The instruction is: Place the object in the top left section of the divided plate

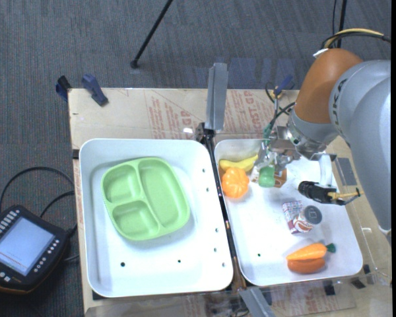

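Green block (pixel 266 177) (small, glossy), between hand (pixel 272 166) fingers, right bin (pixel 264 269), near yellow banana (pixel 238 164).

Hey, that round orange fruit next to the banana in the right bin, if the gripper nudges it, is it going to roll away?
Probably a little. The orange fruit looks rounded with ridged sides like a small pumpkin, so a nudge could roll or rock it. The banana touches its upper side and the bin wall lies just left, likely stopping it. Its glossy, plastic-looking skin may be slippery and light.
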Available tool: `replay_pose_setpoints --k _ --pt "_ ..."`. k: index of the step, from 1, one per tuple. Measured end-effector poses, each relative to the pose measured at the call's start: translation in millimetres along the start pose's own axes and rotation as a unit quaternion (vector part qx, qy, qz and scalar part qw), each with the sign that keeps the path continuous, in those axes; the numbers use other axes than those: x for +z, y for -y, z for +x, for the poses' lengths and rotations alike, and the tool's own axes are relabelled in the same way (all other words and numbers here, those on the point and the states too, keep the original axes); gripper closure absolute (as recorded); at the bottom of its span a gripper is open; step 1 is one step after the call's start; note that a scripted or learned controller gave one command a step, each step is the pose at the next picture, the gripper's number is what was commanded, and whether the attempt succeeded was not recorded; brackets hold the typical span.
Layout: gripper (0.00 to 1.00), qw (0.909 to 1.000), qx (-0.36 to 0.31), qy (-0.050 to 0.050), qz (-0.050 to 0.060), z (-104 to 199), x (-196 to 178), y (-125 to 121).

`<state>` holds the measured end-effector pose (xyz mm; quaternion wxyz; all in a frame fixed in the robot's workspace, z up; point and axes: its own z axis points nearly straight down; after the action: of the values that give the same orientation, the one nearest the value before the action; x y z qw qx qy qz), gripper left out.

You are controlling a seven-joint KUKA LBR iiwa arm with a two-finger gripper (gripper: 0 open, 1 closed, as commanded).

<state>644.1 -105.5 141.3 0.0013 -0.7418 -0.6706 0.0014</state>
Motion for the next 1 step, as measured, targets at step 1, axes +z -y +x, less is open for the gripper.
replay_pose_setpoints --k 1 --pt "1.0 1.0 0.007 0.001 -0.005 7.5 21.2 -1.6"
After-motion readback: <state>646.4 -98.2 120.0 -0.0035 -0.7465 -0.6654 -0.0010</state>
